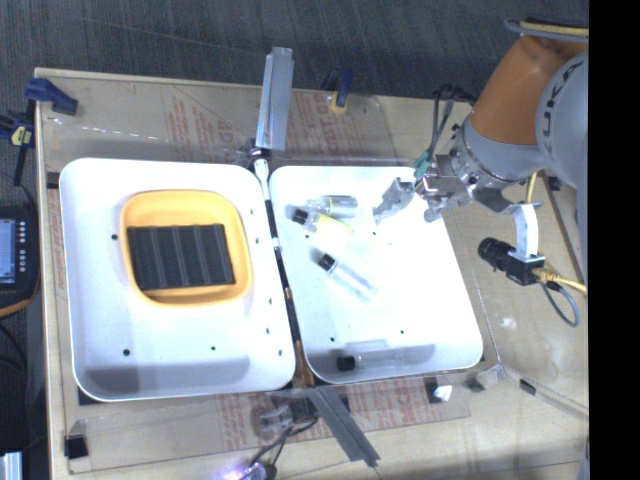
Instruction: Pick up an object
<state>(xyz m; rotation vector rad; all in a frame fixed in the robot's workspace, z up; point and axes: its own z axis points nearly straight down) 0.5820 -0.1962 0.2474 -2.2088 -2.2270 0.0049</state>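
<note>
Nearest the camera, along the bottom edge of the frame, a grey metal bracket (340,423) lies on the counter (520,368) just below the two bins. Above it, in the right bin (440,308), a small dark-capped clear object (340,271) rests near the centre, tilted diagonally. Further up, near the bin's upper left, lies a cluster of small items (322,211), one clear with a yellowish part; I cannot tell them apart exactly. The left bin (90,268) holds a yellow tray (185,243) with a dark ribbed insert. My end effector (400,196) hangs over the upper right part of the right bin, reaching in from the right of the frame, apart from the objects. Whether it is clenched or released I cannot tell; nothing visible sits in it.
</note>
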